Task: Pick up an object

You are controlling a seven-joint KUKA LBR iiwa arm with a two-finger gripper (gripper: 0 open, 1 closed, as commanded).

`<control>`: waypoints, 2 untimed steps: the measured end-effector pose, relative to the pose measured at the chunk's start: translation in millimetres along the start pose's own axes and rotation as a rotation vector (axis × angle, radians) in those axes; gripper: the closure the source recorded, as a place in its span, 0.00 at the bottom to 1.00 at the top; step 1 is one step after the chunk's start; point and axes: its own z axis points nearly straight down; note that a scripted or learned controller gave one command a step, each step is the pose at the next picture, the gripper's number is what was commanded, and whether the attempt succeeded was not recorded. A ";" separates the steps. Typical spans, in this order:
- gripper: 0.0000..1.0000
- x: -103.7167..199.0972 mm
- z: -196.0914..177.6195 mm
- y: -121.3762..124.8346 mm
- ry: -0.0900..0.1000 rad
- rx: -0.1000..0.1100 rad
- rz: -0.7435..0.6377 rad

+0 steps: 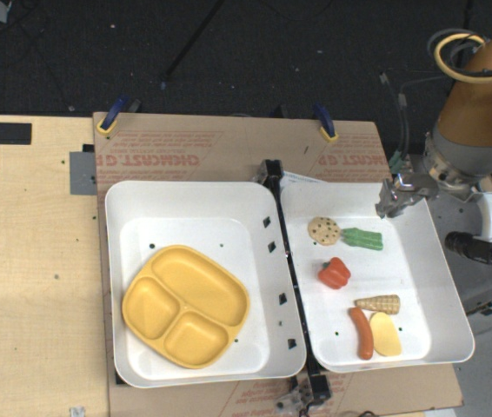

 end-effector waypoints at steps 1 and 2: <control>1.00 -0.7 -13.6 0.1 0.000 0.004 0.001; 1.00 56.7 -17.1 -12.1 0.002 0.005 -0.003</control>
